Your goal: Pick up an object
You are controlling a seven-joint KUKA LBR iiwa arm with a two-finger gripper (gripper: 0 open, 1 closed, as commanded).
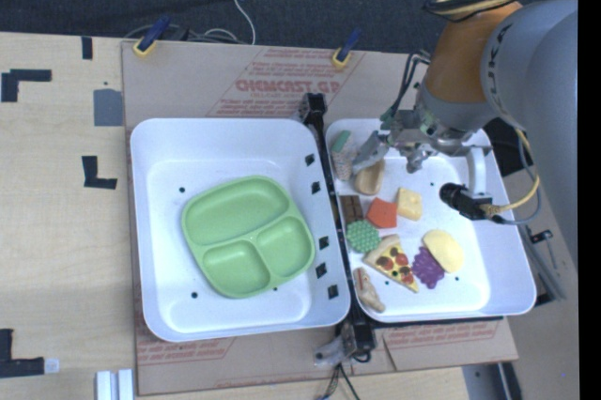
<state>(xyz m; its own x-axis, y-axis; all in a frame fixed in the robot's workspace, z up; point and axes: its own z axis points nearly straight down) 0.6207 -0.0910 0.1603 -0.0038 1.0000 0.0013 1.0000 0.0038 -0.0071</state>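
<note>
My gripper (388,156) hangs over the back left part of the right bin (498,290), its two fingers spread apart with nothing between them. Just under it lies a tan bread piece (369,179). Toy foods lie nearer the front: an orange-red wedge (382,212), a yellow cheese cube (409,203), a green round piece (362,236), a pizza slice (392,261), purple grapes (427,269) and a yellow lemon (443,250). A brown bar (349,207) lies along the bin's left wall.
The left bin (160,154) holds a green divided plate (246,237). A small tan piece (370,291) sits at the right bin's front left corner. A black connector (465,199) on a cable hangs over the right bin's right side.
</note>
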